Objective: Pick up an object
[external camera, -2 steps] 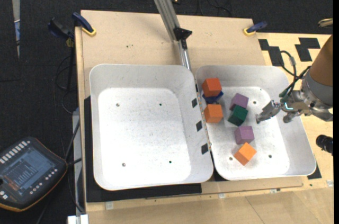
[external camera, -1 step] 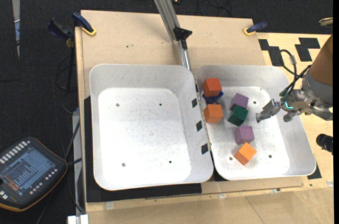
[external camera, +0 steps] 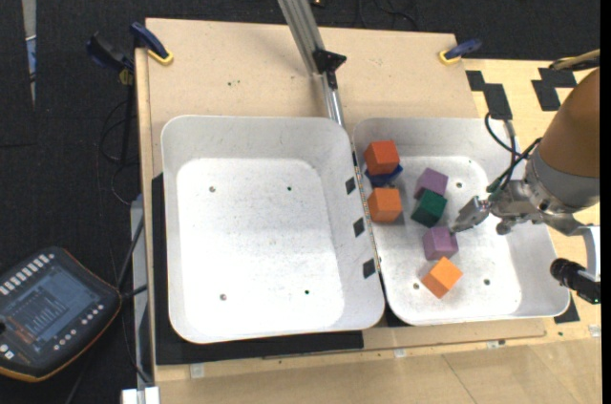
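The right bin (external camera: 501, 283) holds several small blocks. An orange block (external camera: 383, 154) rests against a blue one (external camera: 389, 172) near the bin's left wall, and a second orange block (external camera: 386, 203) sits just below them. A purple block (external camera: 432, 181) touches a dark green block (external camera: 430, 207). Below these lie another purple block (external camera: 439, 243) and a light orange block (external camera: 442, 277). My gripper (external camera: 470, 214) hangs over the bin's right half, just right of the green and lower purple blocks. I see no block in it.
The left bin (external camera: 250, 230) lies beside the right one. A slanted metal pole (external camera: 298, 6) comes down to the bins' shared far edge. Blue and yellow clamps (external camera: 151, 44) sit at the bench's far corners. A teach pendant (external camera: 48, 307) lies at lower left.
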Robot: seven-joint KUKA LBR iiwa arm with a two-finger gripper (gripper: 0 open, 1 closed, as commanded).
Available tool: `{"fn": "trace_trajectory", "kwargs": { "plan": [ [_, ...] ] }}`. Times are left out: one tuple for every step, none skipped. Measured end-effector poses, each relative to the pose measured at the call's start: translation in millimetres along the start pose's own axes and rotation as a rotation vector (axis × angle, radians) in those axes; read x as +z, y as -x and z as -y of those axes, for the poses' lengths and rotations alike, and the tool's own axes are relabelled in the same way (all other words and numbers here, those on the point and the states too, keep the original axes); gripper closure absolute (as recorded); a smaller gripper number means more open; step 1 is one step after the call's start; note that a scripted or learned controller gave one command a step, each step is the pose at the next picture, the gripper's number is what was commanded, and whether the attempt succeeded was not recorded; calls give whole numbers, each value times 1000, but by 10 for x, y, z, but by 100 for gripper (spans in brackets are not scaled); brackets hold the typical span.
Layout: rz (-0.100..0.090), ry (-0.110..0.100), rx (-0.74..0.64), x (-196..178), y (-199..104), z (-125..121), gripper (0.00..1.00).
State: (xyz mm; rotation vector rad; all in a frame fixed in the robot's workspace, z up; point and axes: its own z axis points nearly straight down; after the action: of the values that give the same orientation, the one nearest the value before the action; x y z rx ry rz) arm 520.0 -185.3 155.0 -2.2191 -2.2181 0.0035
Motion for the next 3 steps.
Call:
{"fn": "trace_trajectory", "kwargs": {
  "plan": [
    [4, 17, -3, 327, 7, -47, 0],
    [5, 23, 0, 226, 8, -64, 100],
    [4, 10, -3, -272, 70, -157, 100]
  ]
}}
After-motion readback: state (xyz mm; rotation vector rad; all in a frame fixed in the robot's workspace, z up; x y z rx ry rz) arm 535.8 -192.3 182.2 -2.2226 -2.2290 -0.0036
